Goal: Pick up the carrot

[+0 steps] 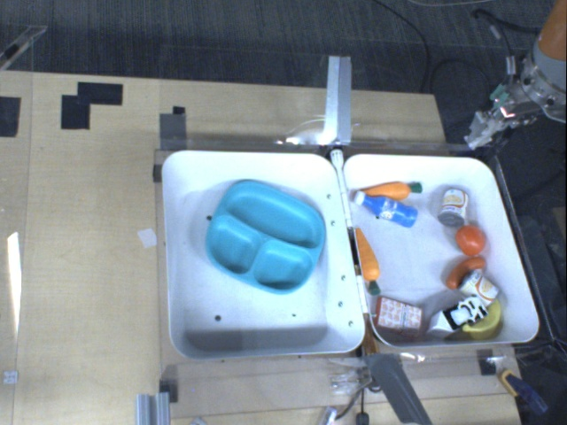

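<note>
Two carrots lie in the right bin [509, 237]. One carrot [388, 189] rests near the bin's back wall, its green end pointing right. The other carrot [367, 257] lies along the bin's left wall, its green tip toward the front. My gripper [493, 122] hangs beyond the bin's back right corner, above the dark floor and well away from both carrots. The arm's orange band [554, 38] is at the frame's top right edge.
The right bin also holds a blue bottle [391, 210], a small can [453, 204], a red-orange ball [471, 238], a brown box [399, 312] and a yellow item [479, 319]. A blue divided tray [264, 235] sits in the left bin [190, 326].
</note>
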You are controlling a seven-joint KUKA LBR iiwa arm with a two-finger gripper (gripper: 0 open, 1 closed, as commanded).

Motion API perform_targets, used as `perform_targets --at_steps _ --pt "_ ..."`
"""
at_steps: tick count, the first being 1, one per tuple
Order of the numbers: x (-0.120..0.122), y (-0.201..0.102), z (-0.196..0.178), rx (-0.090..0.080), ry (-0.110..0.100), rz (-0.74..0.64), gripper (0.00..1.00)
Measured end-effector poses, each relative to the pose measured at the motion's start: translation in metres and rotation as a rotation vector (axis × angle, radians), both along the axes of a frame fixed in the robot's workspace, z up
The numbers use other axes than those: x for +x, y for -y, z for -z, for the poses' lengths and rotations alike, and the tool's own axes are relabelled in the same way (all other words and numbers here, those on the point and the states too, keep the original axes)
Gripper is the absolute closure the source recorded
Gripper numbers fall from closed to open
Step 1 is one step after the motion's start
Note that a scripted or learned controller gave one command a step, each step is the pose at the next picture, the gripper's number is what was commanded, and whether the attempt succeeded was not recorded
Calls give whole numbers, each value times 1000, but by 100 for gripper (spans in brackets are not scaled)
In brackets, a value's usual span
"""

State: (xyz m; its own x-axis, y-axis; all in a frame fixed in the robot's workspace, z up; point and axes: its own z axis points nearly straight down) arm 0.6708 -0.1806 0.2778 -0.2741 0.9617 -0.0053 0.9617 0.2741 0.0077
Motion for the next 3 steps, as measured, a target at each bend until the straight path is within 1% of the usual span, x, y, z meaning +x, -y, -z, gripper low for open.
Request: perform_targets --at_steps 1,2,3 --pt "0 -8 0 1 -1 36 100" --pt "0 -68 -14 0 -1 -237 100" --pt "-1 -73 -4 0 -1 -254 100"
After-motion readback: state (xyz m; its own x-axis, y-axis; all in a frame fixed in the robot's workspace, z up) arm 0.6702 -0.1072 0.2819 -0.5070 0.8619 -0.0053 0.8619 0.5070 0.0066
